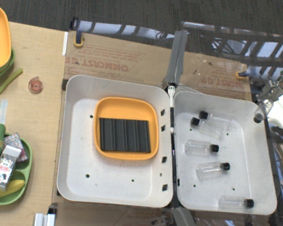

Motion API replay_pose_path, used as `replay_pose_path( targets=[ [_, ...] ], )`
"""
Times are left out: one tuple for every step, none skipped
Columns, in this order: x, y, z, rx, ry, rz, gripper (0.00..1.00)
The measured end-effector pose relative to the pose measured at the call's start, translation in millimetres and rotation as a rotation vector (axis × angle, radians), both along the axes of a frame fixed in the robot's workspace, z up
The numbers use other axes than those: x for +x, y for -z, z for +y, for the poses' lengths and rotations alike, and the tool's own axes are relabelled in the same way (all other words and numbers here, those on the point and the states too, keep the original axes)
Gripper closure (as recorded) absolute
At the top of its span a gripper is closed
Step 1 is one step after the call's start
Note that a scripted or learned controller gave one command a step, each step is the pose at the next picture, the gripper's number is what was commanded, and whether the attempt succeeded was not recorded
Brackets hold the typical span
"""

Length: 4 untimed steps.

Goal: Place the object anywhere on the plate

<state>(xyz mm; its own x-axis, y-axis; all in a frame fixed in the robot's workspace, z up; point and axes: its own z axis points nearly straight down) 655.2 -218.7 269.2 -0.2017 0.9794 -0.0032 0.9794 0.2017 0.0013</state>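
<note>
Near the frame's centre, what looks like a dark ribbed slab [125, 136] lies flat on the orange plate [130, 106] inside the white bin [115, 185], while capped clear vials [203, 147] lie scattered in the neighbouring bin [259, 169] to its right.

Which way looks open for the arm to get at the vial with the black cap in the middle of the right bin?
Probably yes, straight down from above. The vial lies flat on the bin floor, apart from the other vials, with nothing lying over it.

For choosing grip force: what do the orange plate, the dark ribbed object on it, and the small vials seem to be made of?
The orange plate looks like matte moulded plastic. The dark ribbed object seems rubber or foam, dull and grooved. The vials look like clear plastic or glass with black caps.
</note>
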Motion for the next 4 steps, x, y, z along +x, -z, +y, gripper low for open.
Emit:
replay_pose_path(
  targets=[
    [4,-53,-4,-0.001,-0.249,0.000,1.00],
    [5,-131,-3,-0.001,-0.519,0.000,1.00],
    [2,-173,-3,-0.002,-0.738,0.000,1.00],
    [-16,-172,-3,0.000,-1.008,0.002,1.00]
  ],
)
